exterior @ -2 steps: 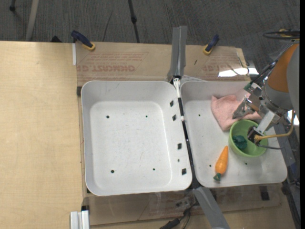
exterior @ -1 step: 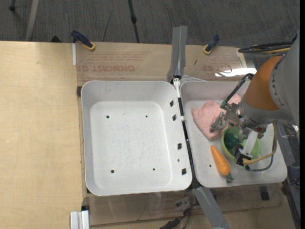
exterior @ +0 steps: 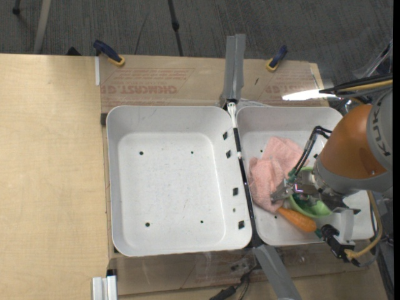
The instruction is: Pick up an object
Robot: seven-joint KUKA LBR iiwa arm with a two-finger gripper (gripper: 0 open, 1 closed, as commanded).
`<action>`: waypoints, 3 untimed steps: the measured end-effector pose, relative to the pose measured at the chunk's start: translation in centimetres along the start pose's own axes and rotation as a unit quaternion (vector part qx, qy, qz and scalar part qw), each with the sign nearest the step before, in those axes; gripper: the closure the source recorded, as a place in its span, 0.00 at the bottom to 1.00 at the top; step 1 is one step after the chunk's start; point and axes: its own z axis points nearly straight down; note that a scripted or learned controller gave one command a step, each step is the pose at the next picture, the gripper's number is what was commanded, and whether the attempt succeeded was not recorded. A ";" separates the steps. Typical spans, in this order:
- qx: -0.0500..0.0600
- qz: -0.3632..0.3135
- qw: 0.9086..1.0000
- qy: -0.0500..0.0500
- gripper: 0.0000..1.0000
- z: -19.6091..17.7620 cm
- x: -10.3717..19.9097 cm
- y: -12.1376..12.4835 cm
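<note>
- The arm [exterior: 359,149], grey with its orange band, stands highest above the table and so nearest the camera; it reaches in from the right and hangs over the near right part of the right bin.
- The table [exterior: 47,167] is pale wood on the left, with a brown cardboard sheet [exterior: 169,83] clamped at the far edge under the bins.
- The left bin [exterior: 115,167] is a shallow white tray, touching the right bin along a hinged middle seam.
- The right bin [exterior: 275,120] holds all the things that could be picked.
- The pink cloth [exterior: 272,170] lies crumpled in the middle of the right bin, its near right corner just under the wrist.
- The green object [exterior: 312,206] sits near the bin's near right side, partly hidden by the arm.
- The orange carrot-like object [exterior: 297,219] lies slanted, touching the green one.
- The gripper [exterior: 284,194] is low over the cloth's near edge, beside the green and orange things. I cannot tell how wide the jaws stand, nor whether anything is between them.
- Judged step: the reach or grasp itself, low at the pile.
- Next move likely calls for a sure close on one thing, then a straight lift clear of the cloth, which may snag.
</note>
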 end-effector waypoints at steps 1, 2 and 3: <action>-0.004 0.000 1.000 0.000 1.00 -1.1 0.1 0.3; 0.006 0.007 1.000 -0.001 1.00 -17.6 -1.4 3.4; 0.005 0.007 1.000 -0.001 0.00 -17.7 -1.4 3.5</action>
